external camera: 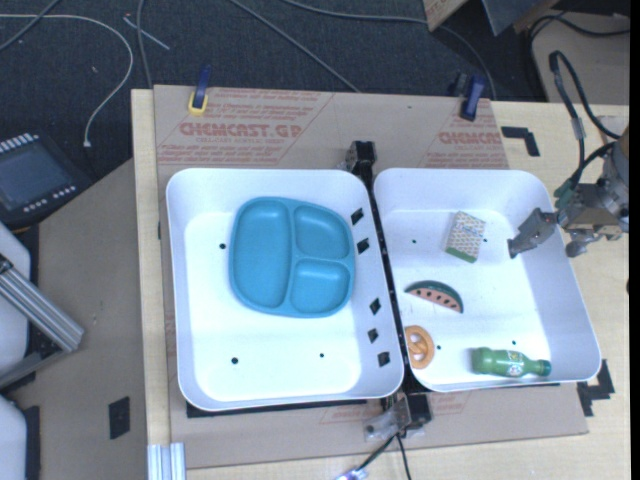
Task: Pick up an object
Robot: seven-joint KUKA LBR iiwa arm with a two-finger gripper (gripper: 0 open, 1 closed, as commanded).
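Observation:
The right bin (560, 298) holds a small speckled block (465, 236) near its middle back. A watermelon slice toy (435, 296) lies in front of it, with a pretzel (418, 346) at the front left. A green bottle (510, 363) lies on its side along the front wall. My gripper (552, 242) hangs over the bin's right rear part, to the right of the speckled block and apart from it. It is open, with nothing between its fingers.
A blue divided plate (293, 258) lies in the left bin (200, 348). A black divider (375, 268) runs between the bins. Clamps (472, 96) sit at the board's back edge, and cables (570, 88) trail at the upper right.

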